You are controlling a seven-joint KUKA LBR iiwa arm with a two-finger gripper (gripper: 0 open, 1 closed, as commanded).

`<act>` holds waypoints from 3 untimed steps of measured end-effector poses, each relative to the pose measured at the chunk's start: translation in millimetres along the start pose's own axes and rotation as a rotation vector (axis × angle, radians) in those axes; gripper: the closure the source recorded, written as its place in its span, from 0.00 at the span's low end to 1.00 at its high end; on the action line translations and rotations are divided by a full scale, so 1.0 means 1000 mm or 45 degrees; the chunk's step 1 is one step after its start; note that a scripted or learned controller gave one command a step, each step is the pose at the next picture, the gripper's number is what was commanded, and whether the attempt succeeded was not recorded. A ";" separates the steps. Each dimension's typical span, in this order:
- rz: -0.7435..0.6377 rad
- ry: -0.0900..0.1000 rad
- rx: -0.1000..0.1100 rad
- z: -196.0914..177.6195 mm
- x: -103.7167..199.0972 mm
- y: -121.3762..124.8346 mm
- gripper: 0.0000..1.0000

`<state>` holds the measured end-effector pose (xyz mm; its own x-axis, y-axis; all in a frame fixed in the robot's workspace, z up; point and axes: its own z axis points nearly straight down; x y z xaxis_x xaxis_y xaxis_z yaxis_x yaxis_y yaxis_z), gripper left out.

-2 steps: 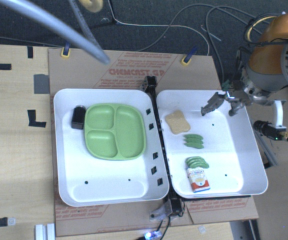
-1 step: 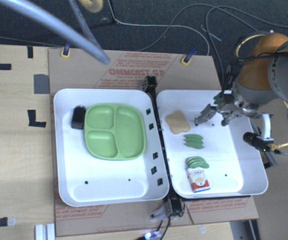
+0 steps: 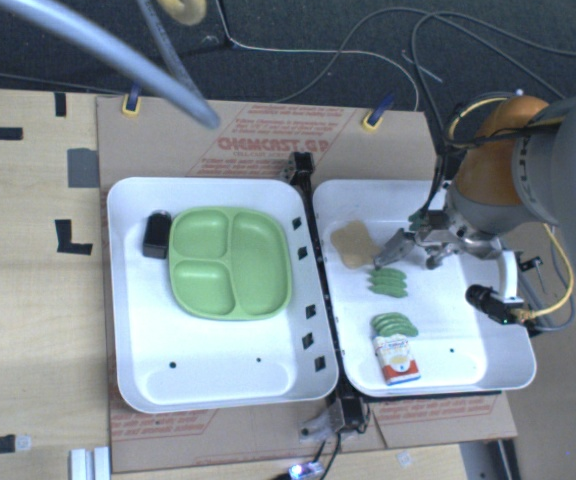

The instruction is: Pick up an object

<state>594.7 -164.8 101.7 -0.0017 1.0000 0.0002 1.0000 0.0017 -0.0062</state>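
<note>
Green pea pod (image 3: 389, 283) lay in the right bin (image 3: 498, 363), just below the hand (image 3: 390, 259); whether the hand was released or clenched could not be told. Nothing visibly grasped.

Faint red print, not clearly legible, on the cardboard sheet (image 3: 268, 133).

Evenly lit from above — soft shadows, slightly soft focus, blurred grey metal bar (image 3: 88, 43) at top left.
</note>
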 end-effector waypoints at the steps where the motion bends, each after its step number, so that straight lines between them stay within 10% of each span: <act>1: -0.001 0.000 -0.005 -0.013 0.000 0.001 1.00; 3: 0.001 -0.002 -0.014 -0.136 -0.005 0.000 1.00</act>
<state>595.1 -170.1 238.1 -0.0008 1.0000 -0.0015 1.0000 0.0008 0.0047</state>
